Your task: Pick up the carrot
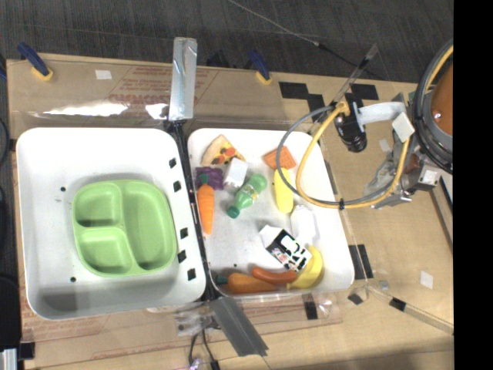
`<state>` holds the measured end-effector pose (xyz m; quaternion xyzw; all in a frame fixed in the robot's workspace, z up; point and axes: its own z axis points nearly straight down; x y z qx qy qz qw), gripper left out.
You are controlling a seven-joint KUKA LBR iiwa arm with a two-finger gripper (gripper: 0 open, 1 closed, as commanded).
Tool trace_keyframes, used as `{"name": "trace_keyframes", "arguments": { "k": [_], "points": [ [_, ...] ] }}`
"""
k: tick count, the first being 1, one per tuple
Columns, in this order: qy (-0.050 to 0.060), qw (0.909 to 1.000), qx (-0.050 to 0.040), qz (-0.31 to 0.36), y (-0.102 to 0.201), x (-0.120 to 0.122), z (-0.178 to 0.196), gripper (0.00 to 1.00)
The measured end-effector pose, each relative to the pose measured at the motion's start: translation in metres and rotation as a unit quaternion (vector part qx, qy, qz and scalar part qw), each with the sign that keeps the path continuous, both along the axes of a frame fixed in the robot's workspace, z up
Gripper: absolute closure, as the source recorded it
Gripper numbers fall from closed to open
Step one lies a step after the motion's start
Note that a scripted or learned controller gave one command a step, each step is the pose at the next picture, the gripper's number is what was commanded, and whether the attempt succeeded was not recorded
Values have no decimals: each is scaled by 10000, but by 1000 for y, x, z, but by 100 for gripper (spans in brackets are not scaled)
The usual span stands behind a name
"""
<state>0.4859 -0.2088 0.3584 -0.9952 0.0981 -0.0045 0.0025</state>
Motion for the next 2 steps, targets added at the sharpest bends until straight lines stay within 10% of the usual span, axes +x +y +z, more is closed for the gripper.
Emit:
{"name": "trace_keyframes", "arguments": {
  "k": [1, 2],
  "points": [
    [68, 9999, 24, -137, 0, -3, -99, 100],
    [21, 10000, 10, 6, 1, 3, -86, 100]
  ]
}}
